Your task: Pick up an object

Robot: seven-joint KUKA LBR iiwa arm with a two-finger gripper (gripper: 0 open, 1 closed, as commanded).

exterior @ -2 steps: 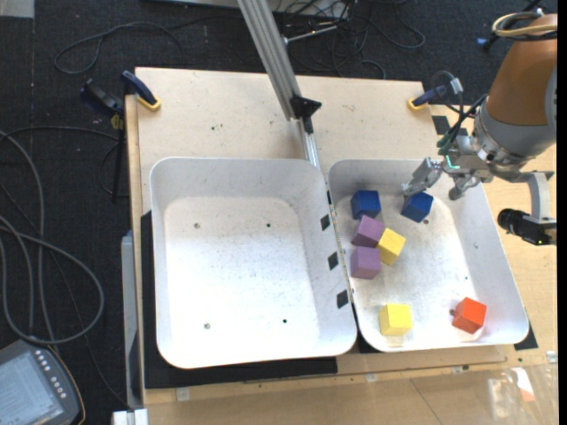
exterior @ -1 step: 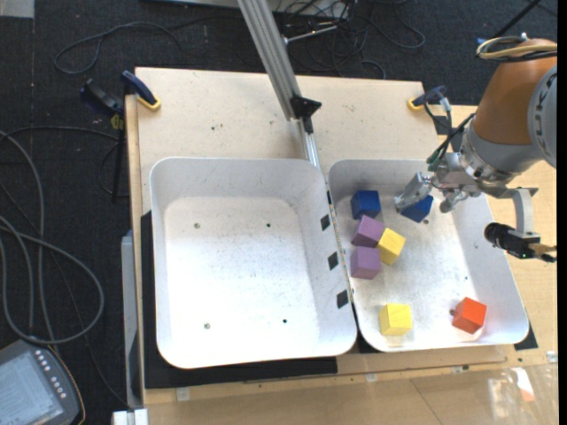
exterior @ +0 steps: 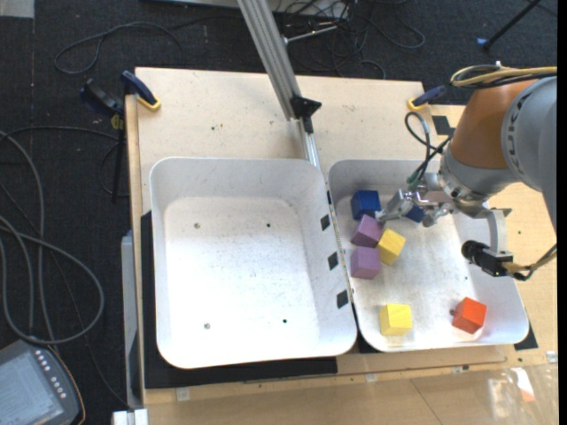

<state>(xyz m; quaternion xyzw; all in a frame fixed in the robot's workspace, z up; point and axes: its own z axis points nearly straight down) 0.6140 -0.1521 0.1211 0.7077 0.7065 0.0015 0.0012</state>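
Nearest the camera, along the front of my right-hand shallow white plastic bin [exterior: 514, 326], sit a small yellow cube [exterior: 396, 319] and, well apart to its right, a small orange-red cube [exterior: 469, 314] close to the bin's front corner. Farther back, toward the bin's left wall, a cluster of blocks: a purple cube [exterior: 365, 262] with a second yellow cube [exterior: 391, 245] tilted just beside it on the right, then another purple cube [exterior: 367, 231] touching or nearly touching both, and behind that a blue cube [exterior: 365, 204]. My pincer [exterior: 409, 206] hangs just to the right of the blue cube, above the tilted yellow one, its metal parts pointing left toward the cluster; at this slant the fingers blur into the wrist hardware, so I cannot tell whether it stands open or closed, and I see no block between them. My grey arm with its orange band [exterior: 483, 131] comes in from the right over the bin's back edge. To the left lies the larger white bin [exterior: 168, 193], both bins resting on the pale wooden counter [exterior: 221, 104], where a slanted aluminium pole [exterior: 270, 47] rises at the back.
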